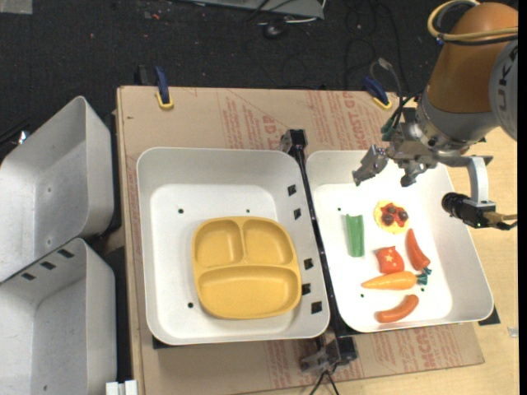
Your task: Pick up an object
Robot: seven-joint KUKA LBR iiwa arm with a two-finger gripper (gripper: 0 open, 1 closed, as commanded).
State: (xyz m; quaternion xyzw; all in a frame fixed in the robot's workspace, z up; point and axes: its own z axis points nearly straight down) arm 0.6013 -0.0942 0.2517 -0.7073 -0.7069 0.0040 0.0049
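Cardboard-topped bench (214, 118) on dark floor, yellow divided tray (245, 267) in left bin (156, 220), toy foods in right bin (461, 290), green piece (355, 235) nearest tray, gripper (389, 169) spread, grasping nothing, above them.

The arm (473, 60) reaches in from the right, its orange band bulging above the grey wrist (436, 134). The wrist points down and to the left. Below it the gripper (389, 173) hangs with its two dark fingers (368, 167) spread apart, nothing between them. A black fitting sticks out beside the wrist.
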